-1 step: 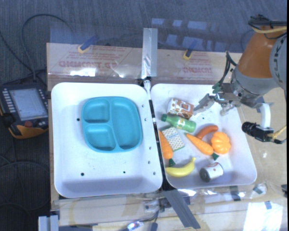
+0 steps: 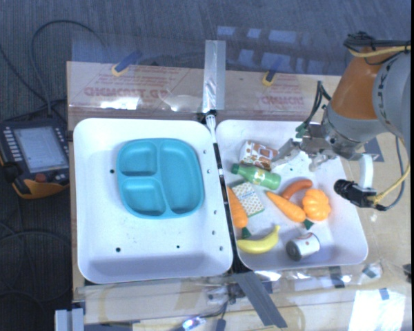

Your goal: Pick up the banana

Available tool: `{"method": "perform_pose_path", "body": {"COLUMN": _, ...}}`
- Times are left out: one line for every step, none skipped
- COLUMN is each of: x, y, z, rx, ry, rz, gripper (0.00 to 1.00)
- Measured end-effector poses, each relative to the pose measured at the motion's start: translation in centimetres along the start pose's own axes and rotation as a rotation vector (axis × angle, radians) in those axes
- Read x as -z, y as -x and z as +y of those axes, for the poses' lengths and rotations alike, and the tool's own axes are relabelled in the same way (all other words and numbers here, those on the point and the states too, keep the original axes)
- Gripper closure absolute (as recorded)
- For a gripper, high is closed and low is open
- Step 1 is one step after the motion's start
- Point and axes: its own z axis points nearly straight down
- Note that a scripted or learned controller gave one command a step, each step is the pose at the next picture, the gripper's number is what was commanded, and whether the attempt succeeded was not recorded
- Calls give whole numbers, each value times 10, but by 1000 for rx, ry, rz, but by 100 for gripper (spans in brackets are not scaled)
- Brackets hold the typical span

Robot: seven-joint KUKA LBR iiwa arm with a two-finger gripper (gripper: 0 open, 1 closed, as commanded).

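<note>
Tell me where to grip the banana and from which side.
Grip the banana across its thick middle, coming straight down. It lies flat, curved, near the right bin's front wall; the carrot and can crowd its ends, so the middle looks freest.

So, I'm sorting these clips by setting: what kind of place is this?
Probably a robotics lab test bench: a grey and orange arm reaches over two white bins, toy food like a banana fills one, and a control pendant lies on the carpet.

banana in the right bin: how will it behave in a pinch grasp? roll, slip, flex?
The banana looks like smooth moulded plastic, so probably rigid, light and somewhat slippery. Its curve may make it pivot or rock rather than roll. It lies close to the bin's front wall and a small can, so a nudge could jam it.
</note>
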Motion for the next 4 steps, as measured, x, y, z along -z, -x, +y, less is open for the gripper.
{"method": "perform_pose_path", "body": {"x": 9, "y": -1, "z": 0, "rx": 2, "ry": -2, "rz": 1, "gripper": 100}}
{"method": "perform_pose_path", "body": {"x": 140, "y": -30, "z": 22, "rx": -332, "ry": 2, "rz": -5, "gripper": 100}}
{"method": "perform_pose_path", "body": {"x": 149, "y": -30, "z": 22, "rx": -331, "ry": -1, "rz": -10, "gripper": 100}}
{"method": "perform_pose_path", "body": {"x": 157, "y": -30, "z": 22, "rx": -330, "ry": -4, "rz": -14, "gripper": 100}}
